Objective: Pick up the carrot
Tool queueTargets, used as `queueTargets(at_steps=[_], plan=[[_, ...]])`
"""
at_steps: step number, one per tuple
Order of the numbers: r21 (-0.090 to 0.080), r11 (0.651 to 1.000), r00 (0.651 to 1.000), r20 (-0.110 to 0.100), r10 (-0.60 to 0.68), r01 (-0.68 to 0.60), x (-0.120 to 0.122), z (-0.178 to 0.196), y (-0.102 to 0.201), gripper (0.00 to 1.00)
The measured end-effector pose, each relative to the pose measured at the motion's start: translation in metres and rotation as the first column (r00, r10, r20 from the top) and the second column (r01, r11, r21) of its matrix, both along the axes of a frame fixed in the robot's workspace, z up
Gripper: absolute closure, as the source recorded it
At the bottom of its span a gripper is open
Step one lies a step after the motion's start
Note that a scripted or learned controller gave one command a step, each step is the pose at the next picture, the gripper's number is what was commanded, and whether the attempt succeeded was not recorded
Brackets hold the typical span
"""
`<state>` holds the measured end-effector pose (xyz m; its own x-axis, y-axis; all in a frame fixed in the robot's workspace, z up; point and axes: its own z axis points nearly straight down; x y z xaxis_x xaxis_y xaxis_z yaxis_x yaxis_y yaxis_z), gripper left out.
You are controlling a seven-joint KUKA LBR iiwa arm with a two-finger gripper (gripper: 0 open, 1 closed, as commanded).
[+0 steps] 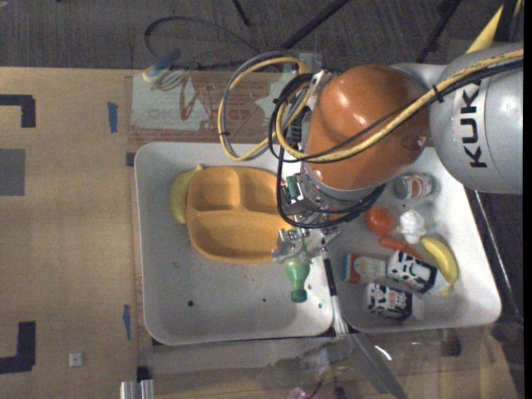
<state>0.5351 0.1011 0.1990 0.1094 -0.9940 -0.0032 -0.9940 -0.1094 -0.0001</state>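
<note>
The carrot [381, 221] is an orange piece lying slantwise in the right bin [478, 223], its thin end running down-right under a small white object [409, 223]. My gripper [296, 244] hangs below the orange wrist over the left bin [158, 248], at the lower right corner of a yellow divided plate [229, 214]. It is well left of the carrot, across the wall between the bins. A green bottle-shaped toy [297, 278] lies directly under the gripper; whether they touch is unclear.
A yellow banana [441, 258] lies right of the carrot, with two small cartons [397, 285] in front and a can [413, 186] behind. Another yellow fruit [178, 196] rests against the plate's left side. Cables loop above the wrist.
</note>
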Motion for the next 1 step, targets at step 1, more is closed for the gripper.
queueTargets(at_steps=[1], plan=[[0.001, 0.918, 0.918, 0.004, 0.396, -0.396, -0.0180, 0.0249, 0.0729, 1.00]])
